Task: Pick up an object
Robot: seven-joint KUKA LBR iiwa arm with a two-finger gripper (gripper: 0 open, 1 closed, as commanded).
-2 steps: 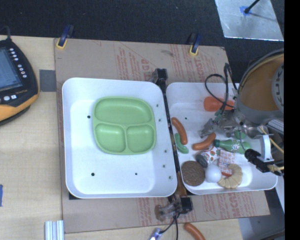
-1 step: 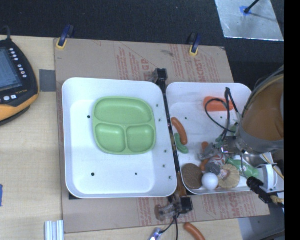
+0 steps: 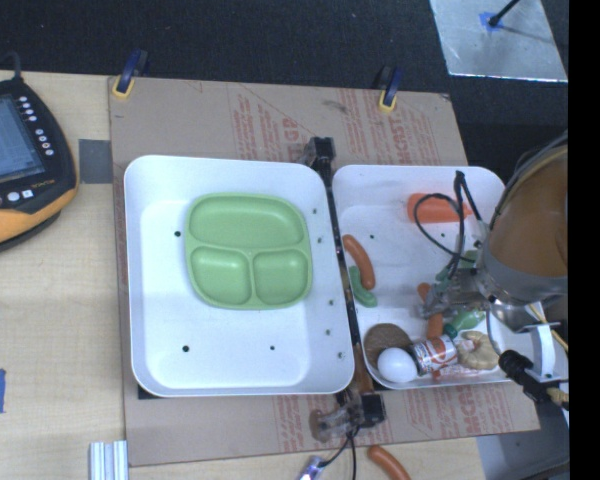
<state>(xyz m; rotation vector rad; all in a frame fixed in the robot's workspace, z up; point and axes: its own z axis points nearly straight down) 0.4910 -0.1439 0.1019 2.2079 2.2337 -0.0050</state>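
In the right bin (image 3: 380, 183), front half, sits a cluster of small objects: white egg (image 3: 397, 366), brown round piece (image 3: 384, 337) just behind it, small can with red label (image 3: 438, 353) lying on its side beside the egg, pale knobbly toy (image 3: 477, 351) touching the can. End effector (image 3: 450, 298) is down among them near the bin's right side, over small orange and green bits; too cluttered there, so cannot tell its state or whether anything is in it. Sausage (image 3: 359, 260) and green piece (image 3: 363, 286) lie along the bin's left wall. Orange carrot-like item (image 3: 432, 208) at the rear, black cable across it. Arm (image 3: 528, 233) covers the bin's right edge. Left bin (image 3: 150, 268) holds 1 green 3-compartment plate (image 3: 248, 250), upright. Both bins on cardboard on the desk (image 3: 40, 368); teach pendant (image 3: 20, 168) at far left; another sausage (image 3: 388, 461) on the cardboard in front.
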